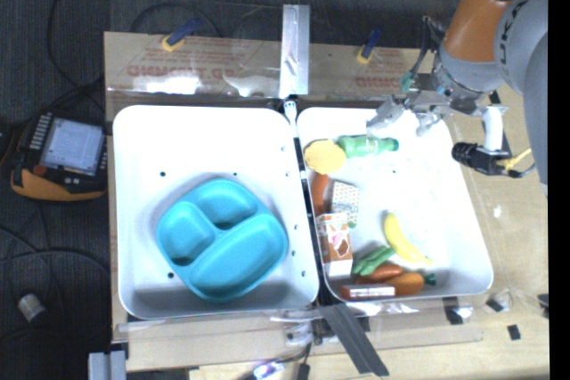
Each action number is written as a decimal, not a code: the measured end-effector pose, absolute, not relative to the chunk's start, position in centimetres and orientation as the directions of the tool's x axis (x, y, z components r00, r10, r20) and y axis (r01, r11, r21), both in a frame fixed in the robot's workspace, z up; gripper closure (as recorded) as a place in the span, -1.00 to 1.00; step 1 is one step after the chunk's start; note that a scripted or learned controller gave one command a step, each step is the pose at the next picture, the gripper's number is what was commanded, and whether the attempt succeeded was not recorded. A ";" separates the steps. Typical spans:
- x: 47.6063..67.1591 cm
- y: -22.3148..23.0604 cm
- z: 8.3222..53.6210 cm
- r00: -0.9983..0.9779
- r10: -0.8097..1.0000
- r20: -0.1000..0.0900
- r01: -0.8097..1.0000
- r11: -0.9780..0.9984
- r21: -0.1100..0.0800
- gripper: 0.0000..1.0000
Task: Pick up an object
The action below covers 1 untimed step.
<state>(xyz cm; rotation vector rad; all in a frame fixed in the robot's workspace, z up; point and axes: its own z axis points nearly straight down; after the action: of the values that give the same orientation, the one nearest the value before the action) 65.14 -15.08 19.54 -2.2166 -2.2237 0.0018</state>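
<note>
1. Gripper (398, 113) hangs at the back edge of the right bin (445, 191), its pale fingers angled down toward the bin's upper left part. Nothing is visibly clamped between them, and whether they are spread or closed I cannot tell from this slant.
2. Nearest candidate is the green bottle (367, 145), lying on its side just below the gripper, its left end touching or just beside the yellow round object (325, 157).
3. Further choices lie nearer the front: a banana (403, 240), a small carton (336, 238) against the left wall, and a carrot-like piece (387, 285) along the front wall.
4. Left bin (142, 147) carries a blue divided plate (223, 236), well apart from the arm.
5. Judged from this, no object is lifted yet; the descent, the grasp and the lift all remain.
</note>
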 end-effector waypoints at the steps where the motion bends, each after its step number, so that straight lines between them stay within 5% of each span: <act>1: 58.9 -16.8 13.0 -0.002 1.000 -0.001 1.000 0.002 -0.003 -1.00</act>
<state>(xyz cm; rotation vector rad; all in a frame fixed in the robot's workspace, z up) 58.93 -16.82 13.00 -2.2184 -2.2219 0.0042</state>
